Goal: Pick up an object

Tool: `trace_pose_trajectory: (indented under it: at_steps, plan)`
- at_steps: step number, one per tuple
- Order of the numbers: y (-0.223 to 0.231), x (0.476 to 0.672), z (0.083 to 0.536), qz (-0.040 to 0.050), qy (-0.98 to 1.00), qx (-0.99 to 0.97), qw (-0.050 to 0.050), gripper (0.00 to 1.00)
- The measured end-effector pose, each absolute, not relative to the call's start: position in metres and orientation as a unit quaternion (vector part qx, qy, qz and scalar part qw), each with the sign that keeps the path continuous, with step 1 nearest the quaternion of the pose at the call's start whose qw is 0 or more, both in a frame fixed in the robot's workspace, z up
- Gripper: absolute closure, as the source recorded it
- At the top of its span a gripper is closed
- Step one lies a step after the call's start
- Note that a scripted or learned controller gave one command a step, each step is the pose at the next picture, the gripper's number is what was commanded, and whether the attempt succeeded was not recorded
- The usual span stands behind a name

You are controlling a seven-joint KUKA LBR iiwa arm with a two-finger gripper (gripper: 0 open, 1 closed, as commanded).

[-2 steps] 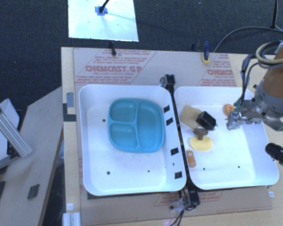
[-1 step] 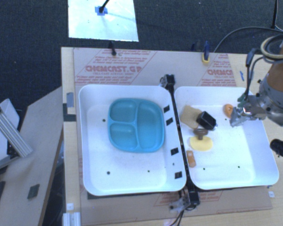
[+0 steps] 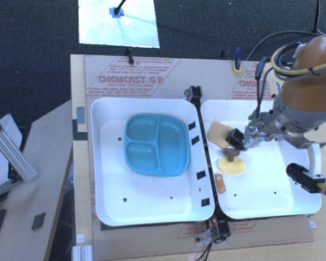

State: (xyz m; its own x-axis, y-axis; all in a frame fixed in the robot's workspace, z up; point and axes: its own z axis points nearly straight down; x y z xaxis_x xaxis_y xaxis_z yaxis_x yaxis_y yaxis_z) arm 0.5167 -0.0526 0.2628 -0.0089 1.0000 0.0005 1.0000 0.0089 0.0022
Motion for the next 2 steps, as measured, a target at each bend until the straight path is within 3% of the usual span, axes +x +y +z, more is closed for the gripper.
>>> trace_pose_trajectory:
  at_steps: [2]
  plan:
    - [0.055,0.54,0.252,0.0015,0.71,0.704,0.001,1.0]
